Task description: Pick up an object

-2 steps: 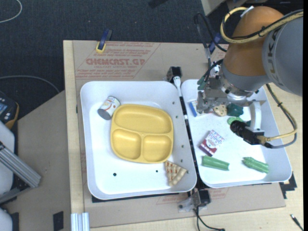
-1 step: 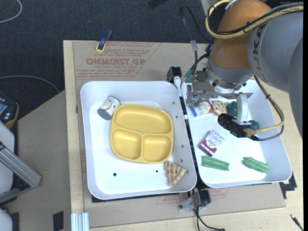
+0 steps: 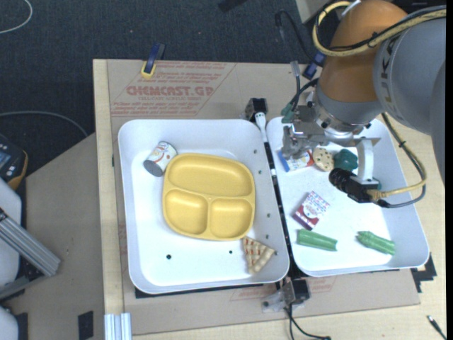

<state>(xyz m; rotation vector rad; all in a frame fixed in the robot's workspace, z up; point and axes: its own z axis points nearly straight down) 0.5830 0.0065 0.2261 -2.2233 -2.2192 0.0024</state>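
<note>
My gripper (image 3: 299,146) hangs low over the upper left corner of the right bin (image 3: 407,250), below the orange band of the arm. Right under and beside it lie a small blue and white item (image 3: 285,163), a beige holed piece (image 3: 323,159) and a teal object (image 3: 346,159). Further toward the front of that bin lie a red and white packet (image 3: 311,209) and two green pieces (image 3: 316,241) (image 3: 376,243). Part of the small items under the gripper is hidden by it.
The left bin (image 3: 134,211) holds a yellow divided plate (image 3: 209,195), a small tipped can (image 3: 159,158) at its upper left and a toy pizza slice (image 3: 256,253) at the front right. A black cable (image 3: 368,190) loops from the wrist over the right bin.
</note>
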